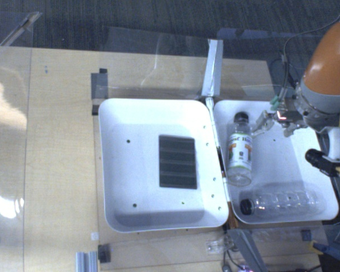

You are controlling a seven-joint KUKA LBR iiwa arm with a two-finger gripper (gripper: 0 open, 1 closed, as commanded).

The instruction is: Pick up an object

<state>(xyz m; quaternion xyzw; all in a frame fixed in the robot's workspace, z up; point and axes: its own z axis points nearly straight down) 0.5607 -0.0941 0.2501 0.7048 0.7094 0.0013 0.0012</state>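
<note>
One fixed camera sits above my bench [45, 169], looking down at a slant, far enough back to take in both bins: left bin [119, 146] fully, right bin [283, 169] cut by my arm [328, 67] entering from the right. Far edge probably shows dark floor [158, 10]; it's blurry.
</note>
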